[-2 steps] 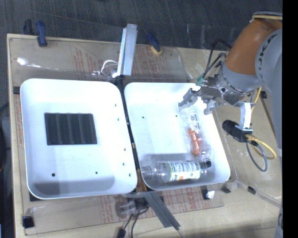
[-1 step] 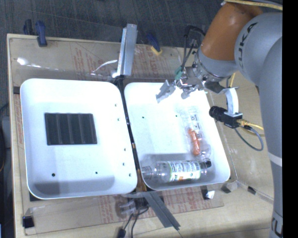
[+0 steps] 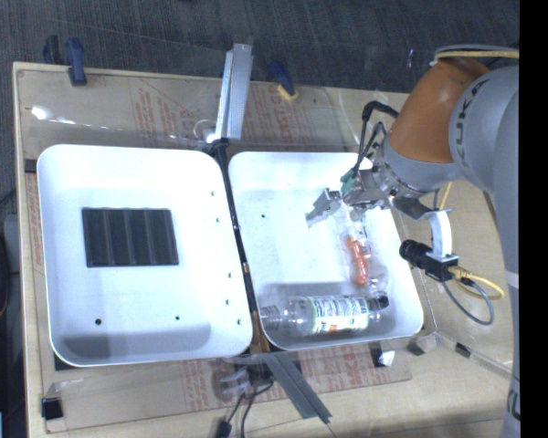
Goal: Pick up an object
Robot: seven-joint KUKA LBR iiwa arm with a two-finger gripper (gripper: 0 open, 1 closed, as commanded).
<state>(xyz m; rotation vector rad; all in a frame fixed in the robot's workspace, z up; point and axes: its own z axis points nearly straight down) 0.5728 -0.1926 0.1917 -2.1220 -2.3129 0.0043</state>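
Dark carpet all around, and on it you've got the tan bench (image 3: 119, 386) with the two white bins side by side. Your gripper (image 3: 333, 203) sits over the upper middle of the right bin (image 3: 274, 245), hanging off the grey arm (image 3: 493, 126) with its orange band (image 3: 434, 117) coming in from the right. Its fingers (image 3: 320, 210) look spread a little, and you can see white bin floor between them, so nothing is pinched there. Just below and right of the gripper lies a clear packet with orange stuff inside (image 3: 359, 258), stretching down toward the near wall; whether its top end touches the gripper, you can't really tell. Further down, a clear plastic bottle (image 3: 321, 315) with a green-and-white label and dark cap lies on its side along the bin's near edge, close to the packet's lower end. Over in the left bin (image 3: 64, 190) there's a dark ribbed rectangular pad (image 3: 130, 237) lying flat, well apart from everything else. Blue clamps (image 3: 76, 62) grip the bench's far edge.
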